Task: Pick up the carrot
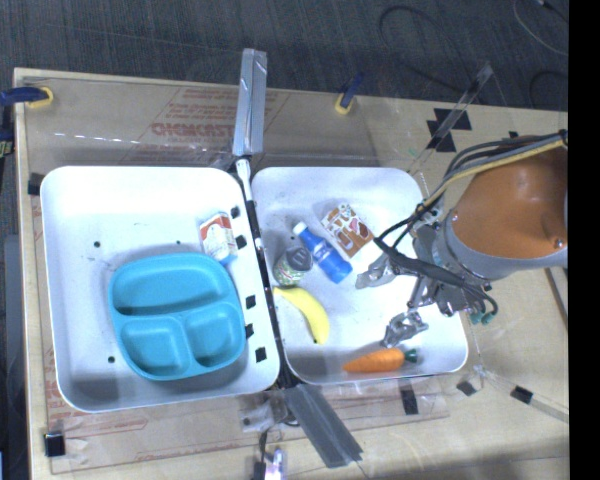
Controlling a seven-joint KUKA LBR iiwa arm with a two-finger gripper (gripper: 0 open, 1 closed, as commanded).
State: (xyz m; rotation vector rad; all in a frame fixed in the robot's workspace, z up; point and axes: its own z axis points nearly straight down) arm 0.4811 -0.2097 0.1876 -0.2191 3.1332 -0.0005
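So, starting at the bottom of the frame: one carrot lies flat on the floor of the right bin, hard against its bottom wall, leafy end pointing right. Just up and to the left of it sits one banana, curved, close to the divider between the two bins. Above that there's one blue bottle lying tilted, one small dark can or jar touching its left side, and one printed snack packet just right of the bottle's upper end.

Over in the left bin I count one blue three-compartment tray in the lower middle, plus one small red-and-white carton leaning by the divider, just above the tray's upper right corner.

The arm comes in from the right edge, orange band up top, cables looping round the wrist. The gripper hangs low over the right bin's lower right area, tipped toward the bottom left, right above the carrot's leafy end. Can't tell whether the fingers are apart or together, and nothing shows between them.
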